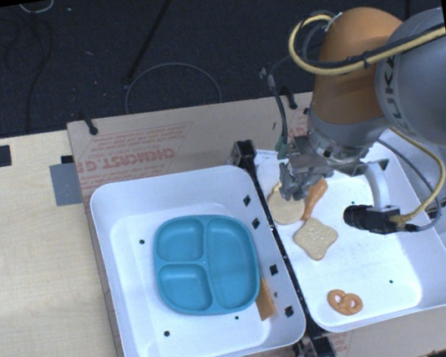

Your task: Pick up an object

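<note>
My gripper [293,187] hangs low over the far left part of the right bin [431,283]. It is just above a pale round flat piece [281,208] and right beside a slanted orange stick [314,199]. I see nothing clearly held. A bread slice [315,238] lies just in front of the gripper. A pretzel [344,302] rests near the bin's front edge.
The left bin [119,216] holds a blue divided plate [205,263], with a brown stick [265,302] against the bin's right wall. The black divider [268,234] between the bins runs close to the gripper's left. The arm covers the right bin's far right.
</note>
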`<state>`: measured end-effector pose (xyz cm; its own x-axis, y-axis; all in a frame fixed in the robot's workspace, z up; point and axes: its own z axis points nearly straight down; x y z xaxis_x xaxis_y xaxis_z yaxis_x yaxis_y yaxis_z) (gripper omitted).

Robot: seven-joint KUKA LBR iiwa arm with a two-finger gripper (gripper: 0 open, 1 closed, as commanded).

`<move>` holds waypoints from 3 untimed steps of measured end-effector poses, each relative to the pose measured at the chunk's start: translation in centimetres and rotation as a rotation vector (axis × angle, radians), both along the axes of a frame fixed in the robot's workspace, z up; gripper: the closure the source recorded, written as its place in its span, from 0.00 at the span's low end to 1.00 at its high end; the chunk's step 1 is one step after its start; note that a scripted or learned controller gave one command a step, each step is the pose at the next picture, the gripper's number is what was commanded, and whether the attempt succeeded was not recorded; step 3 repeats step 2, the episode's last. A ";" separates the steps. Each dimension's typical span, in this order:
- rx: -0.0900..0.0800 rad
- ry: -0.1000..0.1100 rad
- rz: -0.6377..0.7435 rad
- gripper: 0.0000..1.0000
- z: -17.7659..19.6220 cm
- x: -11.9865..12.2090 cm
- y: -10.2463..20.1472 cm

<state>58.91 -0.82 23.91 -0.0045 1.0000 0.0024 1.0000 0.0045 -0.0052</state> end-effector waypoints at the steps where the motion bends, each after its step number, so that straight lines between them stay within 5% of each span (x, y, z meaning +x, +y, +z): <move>1: -0.001 0.000 0.000 1.00 0.2 -0.8 4.4; 2: -0.001 -0.001 0.001 1.00 -0.3 -0.9 10.5; 3: -0.001 -0.001 0.001 1.00 -0.3 -0.9 10.5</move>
